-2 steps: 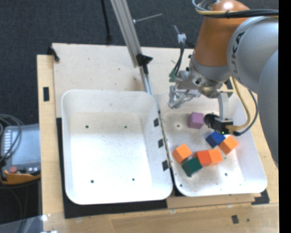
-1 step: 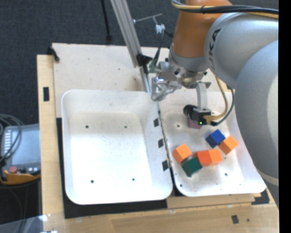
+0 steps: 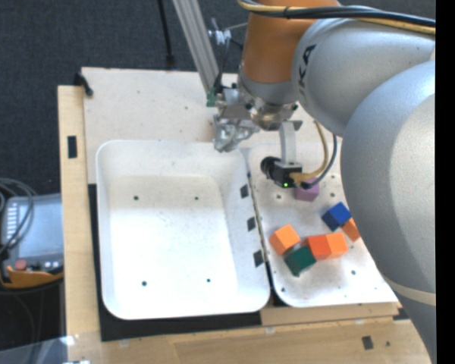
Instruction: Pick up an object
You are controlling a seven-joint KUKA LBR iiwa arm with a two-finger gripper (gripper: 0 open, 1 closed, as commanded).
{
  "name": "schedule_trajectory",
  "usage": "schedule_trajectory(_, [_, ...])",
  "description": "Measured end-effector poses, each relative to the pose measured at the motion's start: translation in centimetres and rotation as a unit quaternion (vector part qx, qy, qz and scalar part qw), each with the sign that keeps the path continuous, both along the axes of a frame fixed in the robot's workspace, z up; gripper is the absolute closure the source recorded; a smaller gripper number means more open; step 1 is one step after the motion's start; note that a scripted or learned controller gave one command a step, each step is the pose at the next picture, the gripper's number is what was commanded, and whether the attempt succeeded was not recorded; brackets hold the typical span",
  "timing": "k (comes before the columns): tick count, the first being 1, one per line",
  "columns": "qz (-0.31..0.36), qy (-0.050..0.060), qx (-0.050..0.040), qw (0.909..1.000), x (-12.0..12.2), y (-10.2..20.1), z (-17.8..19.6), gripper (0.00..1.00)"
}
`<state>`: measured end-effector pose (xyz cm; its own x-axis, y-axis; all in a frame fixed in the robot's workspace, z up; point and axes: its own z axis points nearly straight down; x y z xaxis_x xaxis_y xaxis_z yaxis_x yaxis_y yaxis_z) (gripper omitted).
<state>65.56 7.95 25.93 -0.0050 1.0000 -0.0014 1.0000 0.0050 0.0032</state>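
My gripper (image 3: 229,136) hangs under the orange wrist band, over the far rim where the two bins meet. Nothing shows in it. The right bin (image 3: 364,279) holds several small blocks. A purple block (image 3: 308,192) lies nearest the gripper, just below a black fitting (image 3: 277,171) with a green light on the arm. A blue block (image 3: 336,215) sits further forward. Orange blocks (image 3: 285,237) (image 3: 327,245) and a green block (image 3: 299,260) cluster toward the near side. Another orange block (image 3: 352,228) peeks out beside the arm.
The left bin (image 3: 106,203) is a wide white tray next to the right one. A slanted metal strut (image 3: 193,32) rises behind the bins. Cables and a grey device (image 3: 26,233) lie off the bench at left. The bulky arm hides the right bin's right side.
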Motion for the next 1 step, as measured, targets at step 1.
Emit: schedule_trajectory(1, [0.000,0.001,-0.0011,1.0000,-0.06,-0.26,0.00,0.00])
